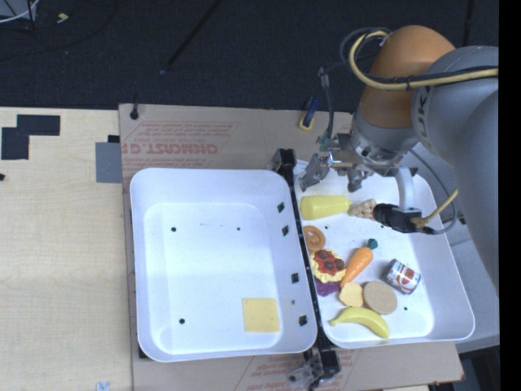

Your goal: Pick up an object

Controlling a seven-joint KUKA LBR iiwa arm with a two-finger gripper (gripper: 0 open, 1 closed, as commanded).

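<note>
claw (332, 168) over right bin's (453, 316) far-left corner

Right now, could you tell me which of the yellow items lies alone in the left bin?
The flat yellow square, near the left bin's front right corner. The yellow corn-like piece and the banana both lie in the right bin.

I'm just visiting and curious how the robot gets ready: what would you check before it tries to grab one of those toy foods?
1. Gripper over the right bin: ok, at its far edge.
2. Gripper carrying nothing: cannot tell.
3. A target nearby: ok, the yellow corn lies just below it.
4. Corn free of neighbours: ok on most sides.
5. Carrot, banana and can lying apart from each other: ok.
6. Yellow square lies in the left bin: ok.
</note>
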